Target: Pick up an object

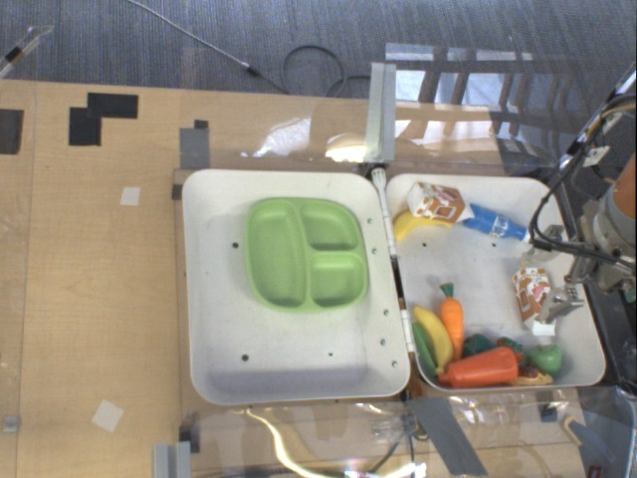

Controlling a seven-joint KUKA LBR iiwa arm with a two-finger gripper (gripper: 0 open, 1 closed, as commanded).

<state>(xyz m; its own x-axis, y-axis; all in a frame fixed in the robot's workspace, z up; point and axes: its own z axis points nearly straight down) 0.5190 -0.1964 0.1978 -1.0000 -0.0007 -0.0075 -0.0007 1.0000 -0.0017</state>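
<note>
The right white bin (478, 272) holds the loose objects. A printed snack packet (435, 204) and a yellow piece (408, 227) lie at its far left, with a blue tube (495, 223) beside them. A small orange carrot (452, 319), a banana (430, 329), a large orange carrot (483, 366) and a round green item (547, 358) crowd the near side. A small printed pouch (531, 292) lies by the right wall. My gripper (563, 302) hangs low at the bin's right edge, just right of that pouch and apparently touching or just above it.
The left white bin (214, 347) carries a green divided plate (304, 252). A metal post (380, 113) stands behind the wall between the bins. Black cables (557, 192) loop from the arm over the right bin's far right corner.
</note>
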